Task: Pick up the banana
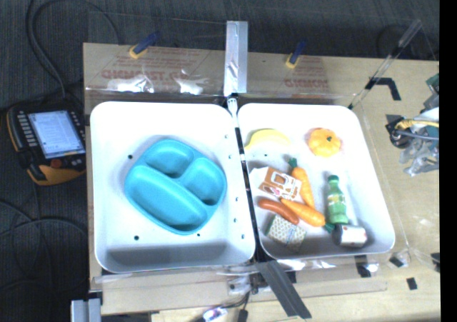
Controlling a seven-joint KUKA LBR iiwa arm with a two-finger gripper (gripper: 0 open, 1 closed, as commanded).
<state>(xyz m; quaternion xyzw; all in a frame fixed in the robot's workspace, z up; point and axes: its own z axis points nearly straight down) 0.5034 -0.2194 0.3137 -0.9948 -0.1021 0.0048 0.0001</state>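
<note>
Up in far left corner of right bin (360, 170): banana (268, 139), lying loose, not yet grasped. Off to right over tabletop (418, 235), well apart from banana: gripper (418, 143), open or closed impossible to tell. Whole task left: reach, grasp, lift.

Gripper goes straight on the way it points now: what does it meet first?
Probably the bare bench beside the right bin. The gripper sits outside that bin and seems to point down, though its tilt and depth are unclear. The banana lies well off this line.
</note>
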